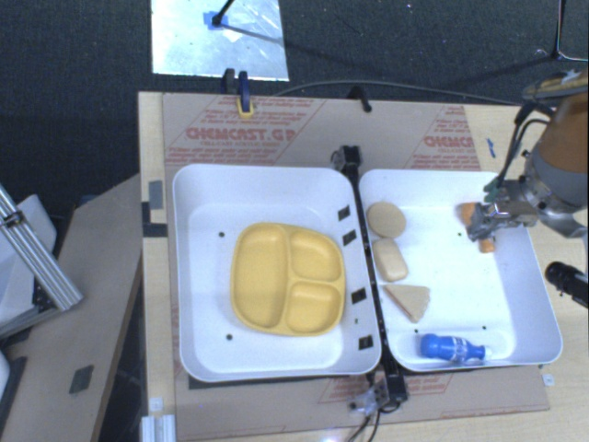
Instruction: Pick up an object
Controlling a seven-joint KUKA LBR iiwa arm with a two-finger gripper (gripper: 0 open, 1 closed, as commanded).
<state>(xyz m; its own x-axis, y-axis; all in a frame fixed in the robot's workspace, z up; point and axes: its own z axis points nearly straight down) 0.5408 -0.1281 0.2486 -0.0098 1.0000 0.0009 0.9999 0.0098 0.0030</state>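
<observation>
The camera view looks down at a slant on two shallow white plastic bins set edge to edge on a brown cardboard sheet printed with red lettering. The left bin (198,210) has smooth glossy walls and rounded corners, and it holds a pale yellow moulded plastic tray (287,277) with three compartments, lying flat near the middle of the bin floor. The right bin (538,293) has the same smooth finish. Along its left side lie three tan, foam-like pieces in a row: a round bun-shaped piece (386,219) at the top, a rounded oblong piece (391,260) just below it, and a wedge-shaped piece (409,299) below that. Close to the near wall lies a small blue plastic bottle with a white cap (452,347), resting on its side with the cap toward the right.

The grey arm enters from the right, and its metal two-finger gripper (485,224) sits low over the upper right part of the right bin. A small orange object (468,212) shows just beside the fingers on their left, with another bit of orange beneath them; its shape is too hidden to name. Whether the gripper is clenched on it or released cannot be told from this angle. The orange object lies well apart from the tan pieces and the bottle.

A black clip strip (354,247) runs between the two bins.
</observation>
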